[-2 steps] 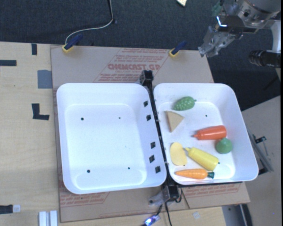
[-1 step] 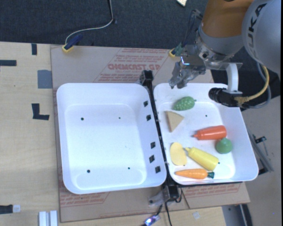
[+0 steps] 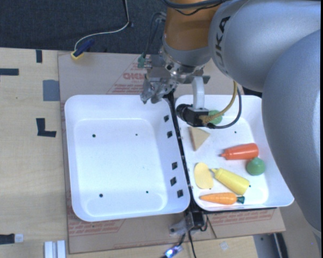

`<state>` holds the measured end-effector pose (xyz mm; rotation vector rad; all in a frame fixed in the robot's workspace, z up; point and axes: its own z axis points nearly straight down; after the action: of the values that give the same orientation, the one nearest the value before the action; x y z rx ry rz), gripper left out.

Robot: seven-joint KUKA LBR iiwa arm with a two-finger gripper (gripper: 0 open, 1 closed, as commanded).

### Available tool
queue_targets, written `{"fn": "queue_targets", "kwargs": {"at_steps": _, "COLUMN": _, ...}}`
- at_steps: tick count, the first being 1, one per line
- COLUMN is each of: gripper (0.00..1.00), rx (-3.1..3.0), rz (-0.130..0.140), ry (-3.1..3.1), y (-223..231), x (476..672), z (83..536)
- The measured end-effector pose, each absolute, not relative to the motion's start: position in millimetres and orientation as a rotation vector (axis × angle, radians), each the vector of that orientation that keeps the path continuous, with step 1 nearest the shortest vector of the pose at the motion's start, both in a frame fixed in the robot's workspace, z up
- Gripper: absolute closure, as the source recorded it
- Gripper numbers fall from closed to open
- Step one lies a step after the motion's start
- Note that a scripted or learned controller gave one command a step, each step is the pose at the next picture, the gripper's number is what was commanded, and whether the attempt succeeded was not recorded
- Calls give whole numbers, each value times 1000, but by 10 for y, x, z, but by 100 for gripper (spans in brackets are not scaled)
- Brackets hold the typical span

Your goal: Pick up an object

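While my grey arm [image 3: 280,52] fills the 1-to-3 o'clock corner, the cardboard sheet [image 3: 97,69] and the tan bench [image 3: 21,144] lie open toward 9 o'clock. Next in size, the left bin [image 3: 75,160] offers wide white floor within its raised rim, and the right bin [image 3: 274,195] is crowded in its 6 o'clock half. My gripper [image 3: 153,94] hangs at 12 o'clock over the left bin's far rim, close to the black-marked divider between the bins; I cannot tell how its tips stand. In the right bin lie a yellow bottle [image 3: 231,180], an orange-red pepper [image 3: 240,151], a carrot [image 3: 219,199], a pale wedge [image 3: 198,138], a yellow slice [image 3: 203,175] and a green ball [image 3: 255,166].
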<state>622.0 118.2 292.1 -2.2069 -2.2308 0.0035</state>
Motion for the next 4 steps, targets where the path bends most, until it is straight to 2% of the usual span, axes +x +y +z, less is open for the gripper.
{"fn": "queue_targets", "kwargs": {"at_steps": 1, "gripper": 100, "rx": -2212, "rz": -11, "ry": -2234, "y": 2114, "x": 6695, "z": 3418}}
{"fn": "queue_targets", "kwargs": {"at_steps": 2, "gripper": 100, "rx": -2214, "rz": -8, "ry": -2229, "y": 2363, "x": 6219, "z": 4069}}
{"fn": "queue_targets", "kwargs": {"at_steps": 3, "gripper": 100, "rx": -2221, "rz": -17, "ry": -2230, "y": 2339, "x": 6417, "z": 5153}}
{"fn": "queue_targets", "kwargs": {"at_steps": 4, "gripper": 100, "rx": -2216, "rz": 21, "ry": -2218, "y": 2328, "x": 5910, "z": 3885}}
